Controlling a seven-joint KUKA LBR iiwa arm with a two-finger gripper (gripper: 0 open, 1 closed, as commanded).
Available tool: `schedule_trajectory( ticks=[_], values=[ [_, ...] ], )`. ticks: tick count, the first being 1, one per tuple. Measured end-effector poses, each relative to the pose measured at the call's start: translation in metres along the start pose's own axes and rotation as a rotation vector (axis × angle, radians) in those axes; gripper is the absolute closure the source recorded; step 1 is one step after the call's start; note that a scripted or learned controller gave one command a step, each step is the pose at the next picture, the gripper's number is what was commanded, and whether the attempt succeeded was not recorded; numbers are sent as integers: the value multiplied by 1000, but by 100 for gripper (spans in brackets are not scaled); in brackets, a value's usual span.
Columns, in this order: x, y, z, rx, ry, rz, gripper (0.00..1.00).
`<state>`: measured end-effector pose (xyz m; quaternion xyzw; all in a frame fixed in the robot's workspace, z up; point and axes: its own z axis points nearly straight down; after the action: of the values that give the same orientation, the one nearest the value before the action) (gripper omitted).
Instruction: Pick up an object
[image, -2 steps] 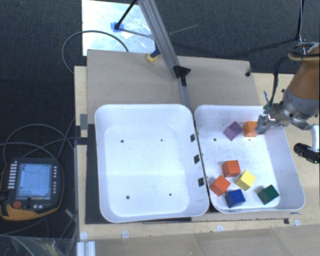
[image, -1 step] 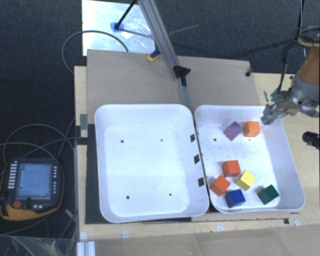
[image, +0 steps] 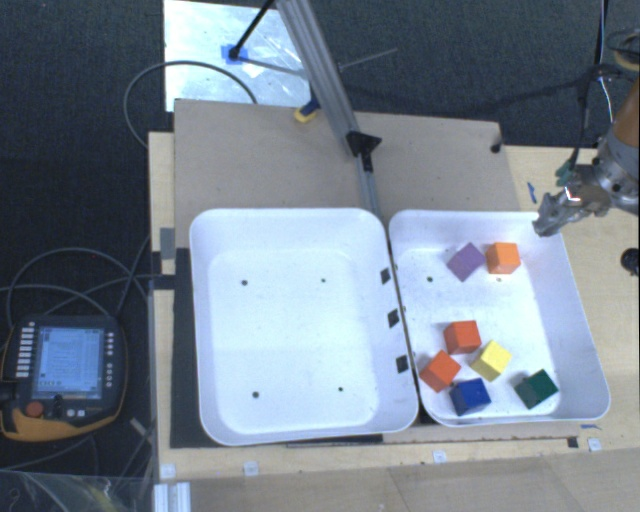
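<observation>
The right bin holds several small blocks. A purple block and an orange block sit side by side near its far end. Toward the near end lie a red-orange block, a yellow block, another orange block, a blue block and a dark green block. My gripper hangs over the bin's far right corner, up and right of the orange block, with nothing seen in it.
The left bin lies beside the right one, joined by black clips. A slanted metal pole crosses the bench's back. A teach pendant lies on the floor at left, with cables nearby.
</observation>
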<state>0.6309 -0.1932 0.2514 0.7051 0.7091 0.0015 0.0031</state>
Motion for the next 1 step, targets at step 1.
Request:
schedule_trajectory(
  ticks=[1],
  values=[
    [57,-1,-5,3,3,-5,100]
  ],
)
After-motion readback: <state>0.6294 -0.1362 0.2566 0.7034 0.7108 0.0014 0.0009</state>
